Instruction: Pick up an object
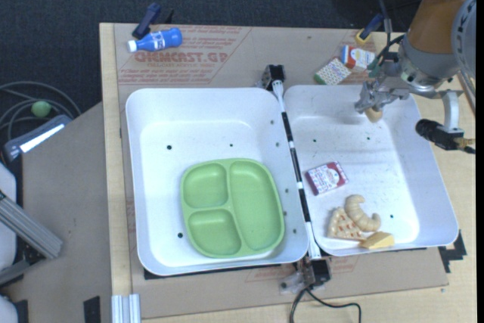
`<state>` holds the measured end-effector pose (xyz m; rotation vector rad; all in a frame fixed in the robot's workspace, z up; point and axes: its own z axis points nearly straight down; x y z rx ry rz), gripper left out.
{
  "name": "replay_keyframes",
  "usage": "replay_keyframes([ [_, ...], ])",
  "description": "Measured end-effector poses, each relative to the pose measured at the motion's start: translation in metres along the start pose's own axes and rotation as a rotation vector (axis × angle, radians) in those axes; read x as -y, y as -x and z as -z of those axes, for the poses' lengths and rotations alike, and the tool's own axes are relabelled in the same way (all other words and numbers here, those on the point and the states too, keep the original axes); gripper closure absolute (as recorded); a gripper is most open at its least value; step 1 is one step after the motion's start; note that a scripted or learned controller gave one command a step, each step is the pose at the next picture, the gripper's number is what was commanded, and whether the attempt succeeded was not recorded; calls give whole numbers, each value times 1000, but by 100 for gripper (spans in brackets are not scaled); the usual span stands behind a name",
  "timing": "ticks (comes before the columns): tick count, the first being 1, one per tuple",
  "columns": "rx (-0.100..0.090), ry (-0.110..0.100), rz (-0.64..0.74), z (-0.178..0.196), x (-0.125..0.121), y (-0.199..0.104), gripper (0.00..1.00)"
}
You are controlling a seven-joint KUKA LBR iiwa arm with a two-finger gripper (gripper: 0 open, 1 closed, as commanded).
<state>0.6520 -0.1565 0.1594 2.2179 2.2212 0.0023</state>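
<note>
The gripper [373, 111] is hanging over the far part of the right bin [423, 185], near that bin's back wall. Its fingertips are sitting close together with a small tan object [373, 116] showing between them — whether that piece is truly clamped or merely lying under the tips cannot be told from this slanted view.

Other objects in the right bin are lying well apart from the gripper: a red-and-white packet [325, 178] near the divider, and a waffle-like piece [345, 226], a pale curled item [363, 212] and a yellow wedge [377, 240] (all grouped at the near edge).

The left bin [151, 125] is bearing a green divided tray [230, 207].
</note>
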Motion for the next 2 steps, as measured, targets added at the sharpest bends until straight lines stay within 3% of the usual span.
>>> replay_keyframes([
  [1, -2, -3, 0, 39, 37, -33, 100],
  [2, -2, -5, 0, 75, 62, -102, 100],
])
